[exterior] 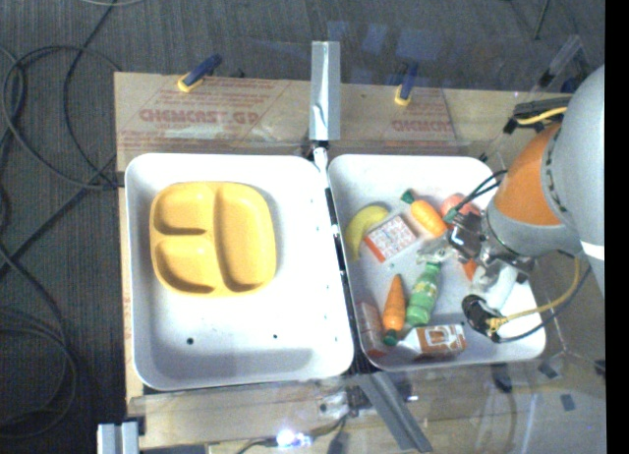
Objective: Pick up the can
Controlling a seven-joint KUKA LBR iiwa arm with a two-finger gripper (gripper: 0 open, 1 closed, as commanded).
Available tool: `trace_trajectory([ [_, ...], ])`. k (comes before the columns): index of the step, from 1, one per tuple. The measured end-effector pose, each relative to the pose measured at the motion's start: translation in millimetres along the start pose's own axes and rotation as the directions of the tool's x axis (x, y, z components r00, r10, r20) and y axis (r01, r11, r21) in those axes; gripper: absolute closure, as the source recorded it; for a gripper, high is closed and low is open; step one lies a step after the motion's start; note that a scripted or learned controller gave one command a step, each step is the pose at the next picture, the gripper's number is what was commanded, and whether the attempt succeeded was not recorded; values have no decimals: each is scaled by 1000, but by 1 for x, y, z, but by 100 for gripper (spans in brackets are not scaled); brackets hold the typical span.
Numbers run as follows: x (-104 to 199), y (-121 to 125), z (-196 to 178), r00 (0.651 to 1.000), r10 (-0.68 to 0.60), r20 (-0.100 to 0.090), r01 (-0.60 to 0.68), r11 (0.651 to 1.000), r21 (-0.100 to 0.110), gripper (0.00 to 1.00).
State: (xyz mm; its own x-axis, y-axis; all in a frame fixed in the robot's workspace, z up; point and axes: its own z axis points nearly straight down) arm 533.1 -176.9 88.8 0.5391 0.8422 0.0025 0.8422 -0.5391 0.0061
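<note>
In the right bin [346,275], a brown-orange can [438,340] lies on its side near the front wall. My gripper [470,246] hangs over the bin's right part, below the orange band [529,197] of the arm. It is well behind the can and apart from it. A green bottle [425,291] lies between the gripper and the can's left end. Nothing can be seen held in the gripper.
The right bin also holds two carrots [394,305] [428,216], a white and red carton [391,237], a yellow fruit [364,222] and a red item [453,204]. A yellow divided tray [213,237] lies in the left bin [246,344]. A black cable loop [479,312] hangs by the gripper.
</note>
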Motion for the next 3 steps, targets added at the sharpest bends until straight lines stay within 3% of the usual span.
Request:
trace_trajectory([
  [1,0,1,-9,1000,-2,4,2,1000,-1,100],
  [2,39,9,-24,991,-134,4,134,991,10,100],
  [3,7,-16,-65,1000,24,6,-24,1000,11,100],
])
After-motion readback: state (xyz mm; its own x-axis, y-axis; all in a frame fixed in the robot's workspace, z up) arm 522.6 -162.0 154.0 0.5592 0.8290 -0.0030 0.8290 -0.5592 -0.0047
